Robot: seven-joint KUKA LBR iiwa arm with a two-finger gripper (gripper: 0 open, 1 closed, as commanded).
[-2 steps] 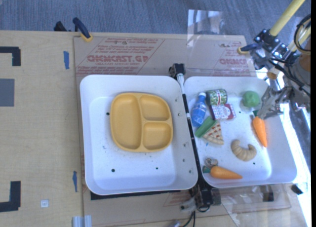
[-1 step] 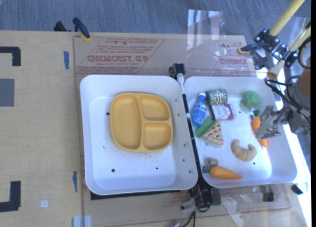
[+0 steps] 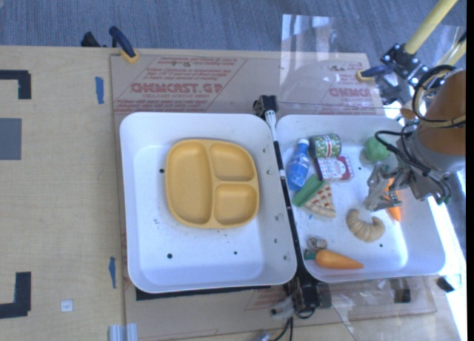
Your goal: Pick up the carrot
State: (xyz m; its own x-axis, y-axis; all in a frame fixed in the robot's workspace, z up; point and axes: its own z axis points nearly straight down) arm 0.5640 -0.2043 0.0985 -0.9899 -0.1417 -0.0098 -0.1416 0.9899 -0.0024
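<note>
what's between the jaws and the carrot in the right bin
In the camera view, the croissant lies between the gripper and the carrot.

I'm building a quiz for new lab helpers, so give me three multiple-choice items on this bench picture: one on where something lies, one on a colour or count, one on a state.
1. Where does the carrot lie?
A. In the right bin, near its front edge
B. On the yellow plate
C. On the bench outside the bins

2. How many compartments has the yellow plate?
A. Two
B. Three
C. Five

3. How does the gripper stand to the carrot?
A. Clamped on it
B. Apart from it, above the croissant
C. Pressing it into the left bin

Key: 1 A, the carrot rests by the right bin's near wall; 2 B, three hollows show; 3 B, a clear gap separates them.
</note>
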